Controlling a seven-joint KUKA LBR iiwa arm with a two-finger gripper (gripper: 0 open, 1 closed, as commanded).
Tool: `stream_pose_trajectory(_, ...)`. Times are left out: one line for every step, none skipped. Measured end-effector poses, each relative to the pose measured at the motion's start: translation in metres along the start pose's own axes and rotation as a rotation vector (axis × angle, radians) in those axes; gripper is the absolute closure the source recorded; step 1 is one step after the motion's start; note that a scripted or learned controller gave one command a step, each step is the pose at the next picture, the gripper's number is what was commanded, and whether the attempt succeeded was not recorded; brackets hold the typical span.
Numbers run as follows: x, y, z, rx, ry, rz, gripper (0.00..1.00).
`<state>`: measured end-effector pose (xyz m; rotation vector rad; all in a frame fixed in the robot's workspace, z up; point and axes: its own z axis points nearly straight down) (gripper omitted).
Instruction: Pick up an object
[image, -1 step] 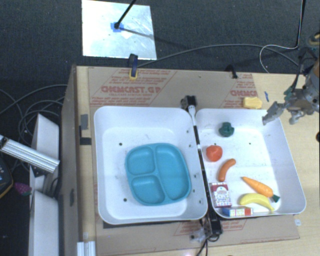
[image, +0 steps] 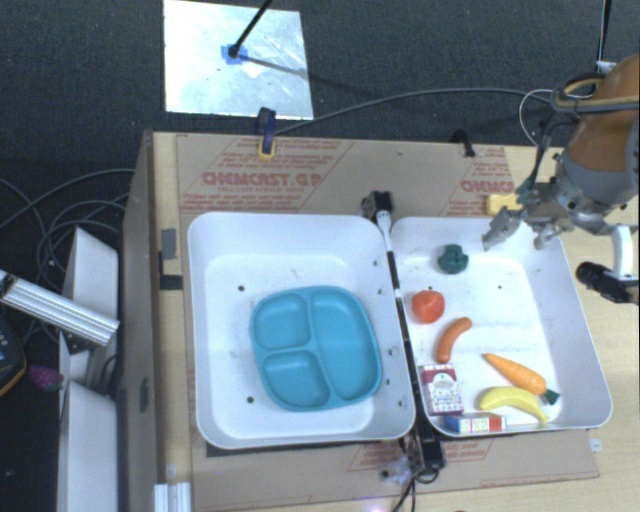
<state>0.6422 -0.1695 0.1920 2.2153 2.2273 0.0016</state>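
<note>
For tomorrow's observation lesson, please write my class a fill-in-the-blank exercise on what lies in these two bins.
1. The blue divided plate lies in the ____ bin.
2. The banana lies right beside the ____, near the right bin's front corner.
3. The sausage lies just below the red ____.
4. The gripper hovers over the right bin's ____ edge, with nothing between its fingers.

Missing words: left; carrot; tomato; far

The light is bright and even; the white bins (image: 300, 240) look slightly overexposed. A foil sheet (image: 237, 58) glares. The picture is a little soft, with faint shadows.
</note>
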Motion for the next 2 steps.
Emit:
stream_pose_trajectory(0.036,0.021,0.108,0.002,0.001,0.001,0.0)
stream_pose_trajectory(0.035,0.023,0.095,-0.005,-0.002,-0.002,1.0)
